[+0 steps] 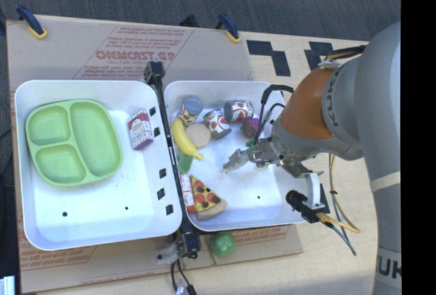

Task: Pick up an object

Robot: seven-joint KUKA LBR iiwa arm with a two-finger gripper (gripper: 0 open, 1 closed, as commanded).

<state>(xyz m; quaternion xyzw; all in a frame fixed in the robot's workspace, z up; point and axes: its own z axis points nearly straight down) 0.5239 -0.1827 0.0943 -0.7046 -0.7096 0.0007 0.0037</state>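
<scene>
Two bins (41, 219) are shown in smooth, glossy white plastic. A divided plate (73, 142) is rendered in matt pale-green plastic. The tabletop (88, 55) is covered with printed brown cardboard. The arm (354, 110) is finished in smooth grey with a glossy orange band (306, 106).

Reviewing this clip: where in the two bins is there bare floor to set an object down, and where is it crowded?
Bare: left bin floor below the green tray; right bin floor between pizza slice and gripper. Crowded: right bin's top, with banana and cans.
</scene>
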